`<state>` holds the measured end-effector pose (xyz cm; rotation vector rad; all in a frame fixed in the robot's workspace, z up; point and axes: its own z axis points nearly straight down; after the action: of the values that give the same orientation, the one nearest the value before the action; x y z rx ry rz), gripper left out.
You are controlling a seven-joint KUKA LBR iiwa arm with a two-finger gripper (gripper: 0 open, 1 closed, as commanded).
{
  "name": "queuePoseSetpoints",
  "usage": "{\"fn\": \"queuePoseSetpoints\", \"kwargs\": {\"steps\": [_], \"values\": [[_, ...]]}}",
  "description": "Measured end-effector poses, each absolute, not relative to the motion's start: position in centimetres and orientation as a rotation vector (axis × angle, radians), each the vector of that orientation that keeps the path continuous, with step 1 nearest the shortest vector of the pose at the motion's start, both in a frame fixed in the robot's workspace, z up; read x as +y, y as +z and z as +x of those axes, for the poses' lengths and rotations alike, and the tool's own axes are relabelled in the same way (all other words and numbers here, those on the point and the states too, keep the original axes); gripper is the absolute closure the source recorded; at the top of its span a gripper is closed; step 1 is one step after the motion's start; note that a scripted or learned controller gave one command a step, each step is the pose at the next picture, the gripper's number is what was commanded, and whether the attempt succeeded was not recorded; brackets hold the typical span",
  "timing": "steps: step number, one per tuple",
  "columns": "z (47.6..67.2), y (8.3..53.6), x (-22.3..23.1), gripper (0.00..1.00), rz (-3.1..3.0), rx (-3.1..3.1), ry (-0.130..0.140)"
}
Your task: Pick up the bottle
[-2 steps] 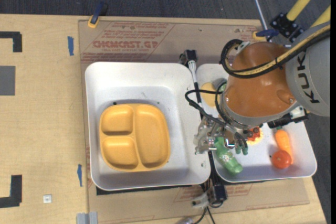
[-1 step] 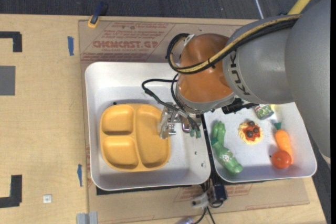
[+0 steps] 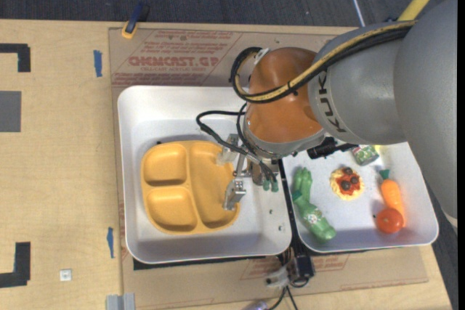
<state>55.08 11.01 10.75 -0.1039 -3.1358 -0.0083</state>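
The gripper [image 3: 243, 185] hung low over the left bin [image 3: 138, 112], its tips above the right lobe of the yellow divided tray [image 3: 174, 185], and nothing showed between them; how far apart they stood could not be told from this slant. The green bottle [image 3: 309, 208] lay on its side in the right bin [image 3: 418, 229], close against that bin's left wall and just across the shared rims from the gripper. By the look of it the task stood at the approach, with no grasp made. The next move would call for lifting clear of the rims, shifting right and coming down along the bottle's length. Room was tight on the bottle's left, where the wall would crowd one side of the gripper; to its right the bin floor lay open before the small pizza toy [image 3: 347, 183], the carrot [image 3: 392, 194] and the tomato [image 3: 390, 221].
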Motion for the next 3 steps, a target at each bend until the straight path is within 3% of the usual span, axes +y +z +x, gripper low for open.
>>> {"fn": "queuePoseSetpoints", "kwargs": {"steps": [1,2,3], "values": [[50.3,14.4,9.3,0.0,-0.149,-3.138,-0.002],[48.0,18.5,5.0,0.0,0.369,-3.124,-0.001],[51.9,32.8,6.3,0.0,0.079,-3.144,-0.001]]}}
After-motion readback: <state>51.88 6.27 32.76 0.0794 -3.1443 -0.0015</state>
